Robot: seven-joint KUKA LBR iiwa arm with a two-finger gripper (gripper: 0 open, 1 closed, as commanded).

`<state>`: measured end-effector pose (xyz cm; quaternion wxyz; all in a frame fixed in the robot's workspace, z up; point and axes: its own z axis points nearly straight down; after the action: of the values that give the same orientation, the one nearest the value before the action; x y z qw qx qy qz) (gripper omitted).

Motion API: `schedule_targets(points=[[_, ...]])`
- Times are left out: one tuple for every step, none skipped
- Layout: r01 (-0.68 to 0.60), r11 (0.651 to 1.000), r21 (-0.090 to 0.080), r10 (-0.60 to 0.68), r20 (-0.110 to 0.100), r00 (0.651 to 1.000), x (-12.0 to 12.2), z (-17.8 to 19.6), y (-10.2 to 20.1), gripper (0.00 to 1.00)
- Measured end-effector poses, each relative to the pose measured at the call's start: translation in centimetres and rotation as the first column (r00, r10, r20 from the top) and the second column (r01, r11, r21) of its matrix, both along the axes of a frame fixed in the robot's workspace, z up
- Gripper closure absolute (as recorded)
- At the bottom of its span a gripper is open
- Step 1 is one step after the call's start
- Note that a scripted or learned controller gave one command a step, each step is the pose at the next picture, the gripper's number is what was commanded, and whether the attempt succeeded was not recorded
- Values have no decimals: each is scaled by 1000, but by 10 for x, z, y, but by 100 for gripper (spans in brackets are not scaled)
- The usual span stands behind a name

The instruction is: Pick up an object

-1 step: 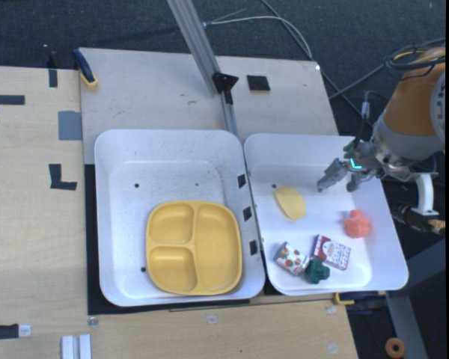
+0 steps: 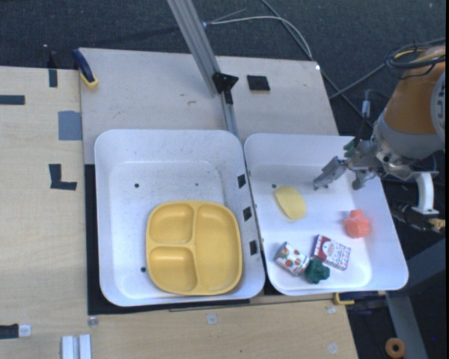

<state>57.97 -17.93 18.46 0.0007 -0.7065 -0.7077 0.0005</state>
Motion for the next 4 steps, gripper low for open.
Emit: schedule_targets(points=[[0,1000,0,0,-3,1000,0,-62,6,0],[1,1000,-1,-1,3,1000,1,-98,5,0],[-1,1000,-1,2,9,1000,3,-84,6,100],[0,1000,-1,0,2,1000,1,-23,4,100]])
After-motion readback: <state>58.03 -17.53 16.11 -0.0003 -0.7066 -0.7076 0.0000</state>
